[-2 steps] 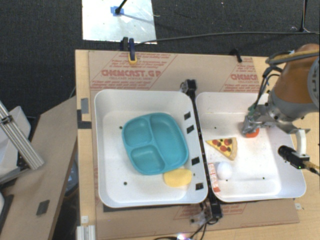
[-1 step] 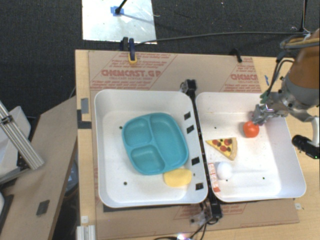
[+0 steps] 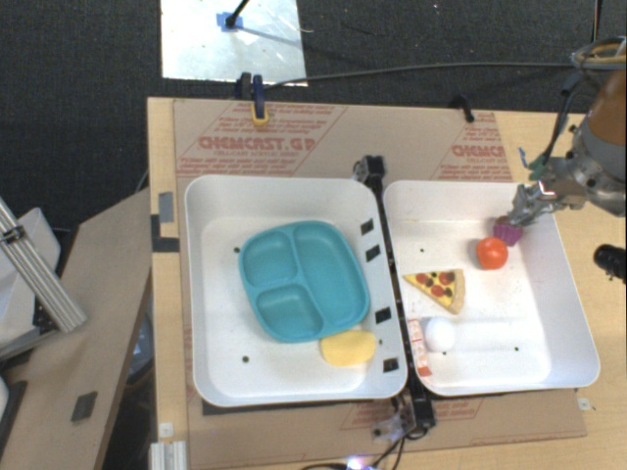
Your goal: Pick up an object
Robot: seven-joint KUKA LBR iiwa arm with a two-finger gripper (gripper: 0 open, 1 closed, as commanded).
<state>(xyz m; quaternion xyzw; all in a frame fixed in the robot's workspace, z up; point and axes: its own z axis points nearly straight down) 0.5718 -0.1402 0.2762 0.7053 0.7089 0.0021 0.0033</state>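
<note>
yellow piece [image 3: 349, 348] sits nearest you, left bin [image 3: 220, 380] at 6 o'clock, touching teal tray [image 3: 302, 278]. right bin [image 3: 568, 360]: white ball [image 3: 439, 334] at 7, pizza slice [image 3: 438, 288] near centre, tomato [image 3: 492, 254] at 1. gripper [image 3: 521, 213] is low at 1 over purple piece [image 3: 507, 231], likely your target; whether it pinches or merely touches, you cannot tell.

Small purple obj [image 3: 507, 231] by tomato [image 3: 492, 254], right bin's far side
</note>
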